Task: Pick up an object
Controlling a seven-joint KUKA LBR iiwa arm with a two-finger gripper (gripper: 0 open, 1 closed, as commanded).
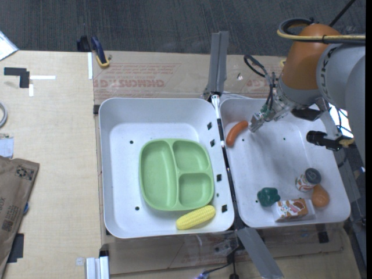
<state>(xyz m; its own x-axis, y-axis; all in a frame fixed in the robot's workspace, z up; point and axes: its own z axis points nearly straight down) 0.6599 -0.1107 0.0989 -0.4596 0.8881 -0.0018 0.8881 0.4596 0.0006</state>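
Yellow plastic corn (196, 217) lies nearest me, at the front edge of the left bin (116, 173), touching the green divided tray (176, 174). In the right bin (279, 156) the front corner is crowded: a dark green piece (268, 196), a small printed carton (292, 209), a can (307, 180) and an orange ball (319, 197), all touching or just beside one another. If I sent the arm there, I judge it would knock a neighbour or close on two things at once.

Further back, the gripper (257, 121) hangs near the orange sausage-shaped toy (235, 132), which I take as the target. It lies tilted against the right bin's left wall, close to the divider. It looks smooth, rounded and slim, so I expect it could roll or squirt out of a pinch, and the wall may block one side of the grasp. Whether the pincer is released or clenched I cannot tell at this size; nothing visibly sits in it.
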